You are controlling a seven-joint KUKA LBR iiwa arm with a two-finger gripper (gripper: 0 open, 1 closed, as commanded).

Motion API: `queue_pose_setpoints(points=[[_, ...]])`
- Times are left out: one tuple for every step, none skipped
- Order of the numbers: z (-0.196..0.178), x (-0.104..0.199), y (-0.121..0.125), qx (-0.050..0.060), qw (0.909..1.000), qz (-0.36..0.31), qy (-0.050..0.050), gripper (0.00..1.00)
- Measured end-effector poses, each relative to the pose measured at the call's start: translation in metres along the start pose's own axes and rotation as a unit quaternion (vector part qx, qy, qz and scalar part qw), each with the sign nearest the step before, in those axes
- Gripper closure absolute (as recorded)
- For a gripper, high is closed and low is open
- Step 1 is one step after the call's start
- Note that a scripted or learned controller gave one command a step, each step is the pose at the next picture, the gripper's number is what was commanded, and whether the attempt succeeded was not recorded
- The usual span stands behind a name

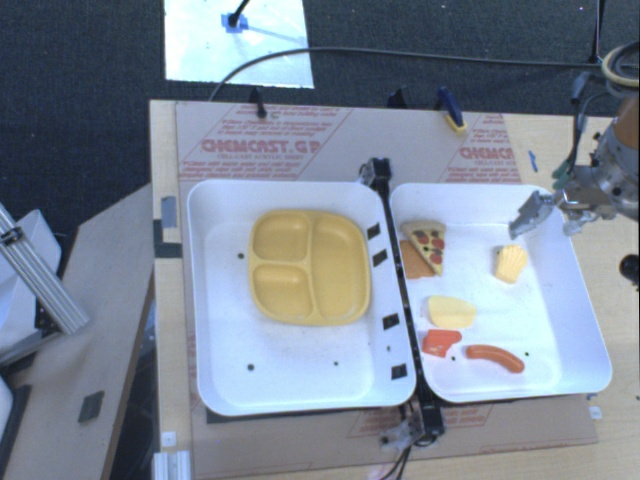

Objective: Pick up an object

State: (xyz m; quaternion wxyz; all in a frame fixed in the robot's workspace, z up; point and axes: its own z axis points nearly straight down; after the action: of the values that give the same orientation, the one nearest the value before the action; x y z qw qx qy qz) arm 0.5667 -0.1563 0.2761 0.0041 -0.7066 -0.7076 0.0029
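The bench (pixel 250 128) carries two shallow white bins side by side: the left bin (pixel 225 368) holds a yellow divided plate (pixel 308 266), and the right bin (pixel 580 338) holds five small food items. The arm (pixel 620 168) enters from the right edge of the view, with the gripper (pixel 535 213) hanging above the upper right part of the right bin. Gripper spread cannot be determined; the fingertips are too small and dark against the bin wall to resolve, and no item is seen between them. The nearest candidate for pickup is the corn piece (pixel 510 263), lying just below and slightly left of the gripper, well apart from the other items and close to no wall. It appears to taper, with the broader end toward the far side of the bin and its long axis running roughly near-to-far with a slight tilt. For a sound grasp, centre the gripper over the corn piece, rotate the wrist so the fingers close across the short axis, and descend vertically until the fingers straddle the piece before closing. Remaining items, in descending size: the pizza slice (pixel 423 246) against the divider, point toward the near side; the yellow wedge (pixel 452 312); the sausage (pixel 494 357), long axis running left to right with the right end lower; the red piece (pixel 440 342).
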Motion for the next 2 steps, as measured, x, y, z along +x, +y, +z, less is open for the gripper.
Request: queue_pose_setpoints(points=[[-0.007, 0.000, 0.002, -0.006, 1.0000, -0.001, -0.001, 0.00], [0.053, 0.007, -0.003, -0.003, 1.0000, 0.000, 0.000, 0.00]])
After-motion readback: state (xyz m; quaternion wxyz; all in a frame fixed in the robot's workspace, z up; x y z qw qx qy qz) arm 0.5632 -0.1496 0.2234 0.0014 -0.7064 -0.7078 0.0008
